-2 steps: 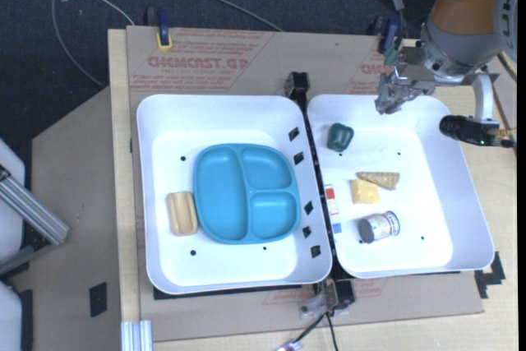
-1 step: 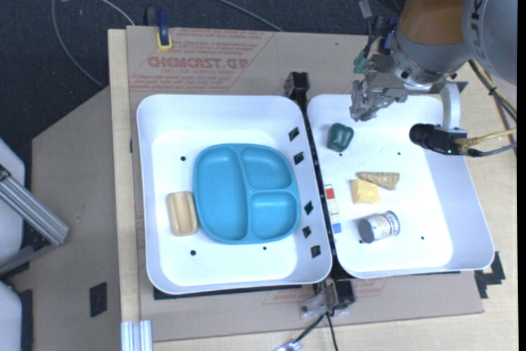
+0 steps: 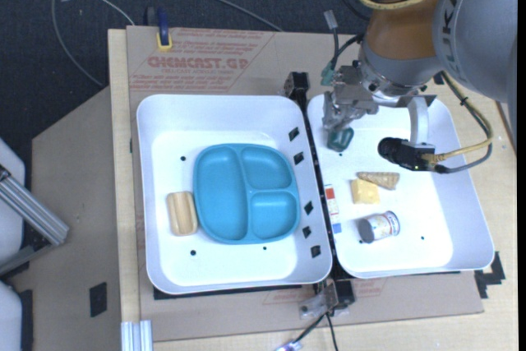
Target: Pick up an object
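My gripper [image 3: 339, 127] hangs over the far left corner of the right bin [image 3: 460, 242], right at a small teal object [image 3: 342, 139] that lies on the bin floor. The view does not show whether that object is held. Nearer the front lie a yellow wedge [image 3: 365, 192], a beige cone-shaped piece [image 3: 380, 179] touching it, and a small grey and white can [image 3: 379, 226] on its side. A thin red and blue strip [image 3: 332, 202] lies along the bin's left wall.
The left bin [image 3: 164, 259] holds a blue divided plate [image 3: 245, 192] and a tan block [image 3: 182, 212] beside it. A black part on a yellow cable [image 3: 404, 152] hangs from the arm over the right bin. The grey and orange arm [image 3: 419, 4] covers the far right.
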`<state>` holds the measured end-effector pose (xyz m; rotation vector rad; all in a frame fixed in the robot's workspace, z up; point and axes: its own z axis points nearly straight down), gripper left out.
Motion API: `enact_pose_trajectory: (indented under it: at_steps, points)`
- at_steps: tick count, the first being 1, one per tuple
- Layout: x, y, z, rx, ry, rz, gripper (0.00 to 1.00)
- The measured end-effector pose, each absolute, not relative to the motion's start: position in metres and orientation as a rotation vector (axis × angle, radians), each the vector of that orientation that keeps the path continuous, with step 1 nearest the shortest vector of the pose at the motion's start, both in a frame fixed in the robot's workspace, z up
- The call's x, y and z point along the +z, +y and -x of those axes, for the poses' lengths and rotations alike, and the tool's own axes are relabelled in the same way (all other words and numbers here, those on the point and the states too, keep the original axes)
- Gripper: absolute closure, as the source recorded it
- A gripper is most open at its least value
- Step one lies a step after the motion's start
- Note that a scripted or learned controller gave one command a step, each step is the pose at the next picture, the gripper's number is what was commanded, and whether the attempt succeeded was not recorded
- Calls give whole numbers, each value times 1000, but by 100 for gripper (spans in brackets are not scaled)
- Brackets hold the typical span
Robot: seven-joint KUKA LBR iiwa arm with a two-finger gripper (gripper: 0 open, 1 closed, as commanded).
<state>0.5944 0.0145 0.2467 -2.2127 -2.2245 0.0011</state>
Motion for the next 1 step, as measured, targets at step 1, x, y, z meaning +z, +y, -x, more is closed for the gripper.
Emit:
enact_pose_trajectory:
  at_steps: [1]
  points:
    - [242, 59, -573, 3, -2222, 2216, 100]
